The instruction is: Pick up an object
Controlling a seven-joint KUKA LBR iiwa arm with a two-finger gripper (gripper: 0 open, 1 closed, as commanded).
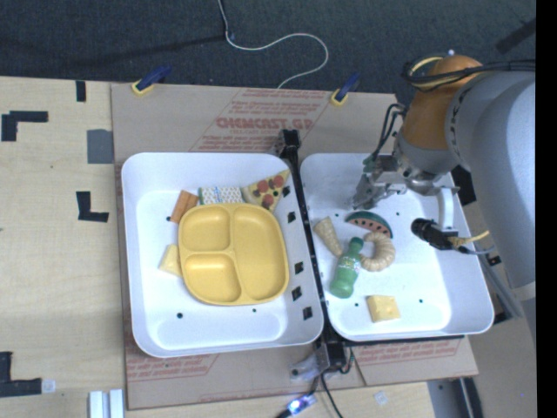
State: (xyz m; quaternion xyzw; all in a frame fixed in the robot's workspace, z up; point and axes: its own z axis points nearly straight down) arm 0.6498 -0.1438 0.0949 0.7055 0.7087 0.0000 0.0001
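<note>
My gripper [366, 192] hangs low over the back of the right bin [452, 294], under the orange band of the arm [432, 116]. Just in front of it lies a watermelon slice [371, 223], close below the gripper's tip; whether they touch is unclear. Further forward sit a tan curved pastry [382, 252], a green bottle [345, 268] lying on its side, a beige cone-shaped piece [328, 234] and a yellow cheese cube [383, 307]. Nothing shows in the gripper's hold.
The left bin [148, 320] holds a yellow divided plate [233, 252], with a pizza slice [269, 190], an orange piece [184, 205], a patterned item [219, 195] and a cheese wedge [169, 259] around it. A divider [300, 233] runs between the bins.
</note>
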